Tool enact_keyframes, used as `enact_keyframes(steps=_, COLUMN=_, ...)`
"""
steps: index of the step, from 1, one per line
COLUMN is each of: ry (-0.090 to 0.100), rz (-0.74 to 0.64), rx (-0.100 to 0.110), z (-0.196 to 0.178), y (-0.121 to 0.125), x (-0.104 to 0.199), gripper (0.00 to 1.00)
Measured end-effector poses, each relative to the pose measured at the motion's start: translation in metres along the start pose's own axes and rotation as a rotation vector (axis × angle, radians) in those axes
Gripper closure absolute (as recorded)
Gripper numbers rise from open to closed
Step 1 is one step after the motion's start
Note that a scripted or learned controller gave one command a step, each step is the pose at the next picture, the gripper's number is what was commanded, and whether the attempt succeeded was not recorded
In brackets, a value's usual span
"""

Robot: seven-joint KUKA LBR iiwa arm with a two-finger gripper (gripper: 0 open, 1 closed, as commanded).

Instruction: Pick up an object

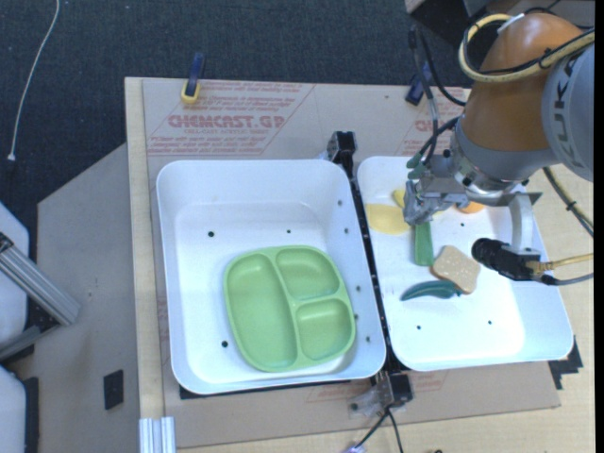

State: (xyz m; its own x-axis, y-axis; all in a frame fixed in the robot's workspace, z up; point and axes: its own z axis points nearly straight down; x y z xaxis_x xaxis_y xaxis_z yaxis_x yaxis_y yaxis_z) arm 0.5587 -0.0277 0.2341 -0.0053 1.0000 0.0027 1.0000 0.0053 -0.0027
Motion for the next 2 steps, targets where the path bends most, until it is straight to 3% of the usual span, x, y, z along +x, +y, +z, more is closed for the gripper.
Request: enact_keyframes(steps=2, ry=0.000, rz=0.000, rx=0.002, z=0.006, y=-0.034, x=0.096, gripper=1.00)
